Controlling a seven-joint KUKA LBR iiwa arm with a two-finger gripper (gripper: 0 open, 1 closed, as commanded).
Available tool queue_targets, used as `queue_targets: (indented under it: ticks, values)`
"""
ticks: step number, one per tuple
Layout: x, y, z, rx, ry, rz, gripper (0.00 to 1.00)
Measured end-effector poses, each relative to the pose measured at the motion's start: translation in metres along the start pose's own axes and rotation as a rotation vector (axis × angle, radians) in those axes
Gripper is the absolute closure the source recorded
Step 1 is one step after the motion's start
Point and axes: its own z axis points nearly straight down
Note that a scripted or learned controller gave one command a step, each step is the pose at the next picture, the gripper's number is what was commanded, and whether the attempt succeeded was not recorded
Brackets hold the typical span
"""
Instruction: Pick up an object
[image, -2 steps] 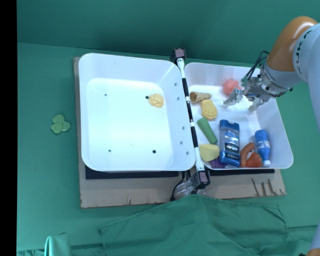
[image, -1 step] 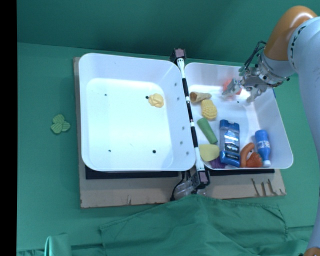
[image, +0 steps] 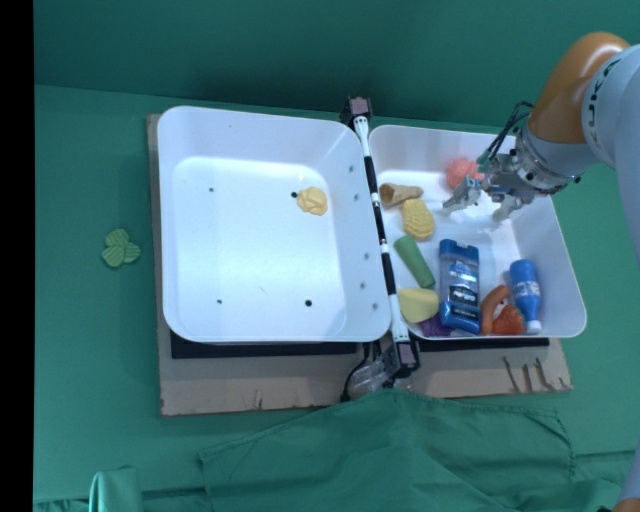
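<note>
My gripper (image: 481, 203) hangs over the back of the right bin (image: 566, 262), its two fingers spread open with nothing between them. A pink toy (image: 460, 169) lies just behind its left finger. To the left are a brown cone (image: 398, 192) and a yellow corn piece (image: 418, 218). Nearer the front lie a green cylinder (image: 413, 260), a blue package (image: 459, 285), a blue bottle (image: 526, 293), a yellow wedge (image: 418, 303) and an orange-red toy (image: 501, 314). A small yellow piece (image: 312, 201) sits alone in the left bin (image: 200, 135).
A purple item (image: 434, 327) peeks out beside the yellow wedge. A green leaf-shaped toy (image: 120, 248) lies on the bench, left of the bins. A black-and-white hinge bar (image: 378, 225) runs between the bins. Green cloth (image: 400, 455) is bunched at the front.
</note>
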Motion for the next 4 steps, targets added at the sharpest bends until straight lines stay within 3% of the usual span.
queue_targets:
  ticks: [1, 2, 3, 4]
  values:
    - [0.013, -0.038, -0.001, -0.004, -0.001, 0.0, 0.0]
    - [0.027, 0.018, 0.001, 0.001, 0.001, -0.004, 0.0]
    - [0.03, -0.047, -0.011, 0.016, 0.006, 0.001, 0.0]
    - [0.005, 0.0, 0.001, 0.003, 0.005, -0.003, 0.0]
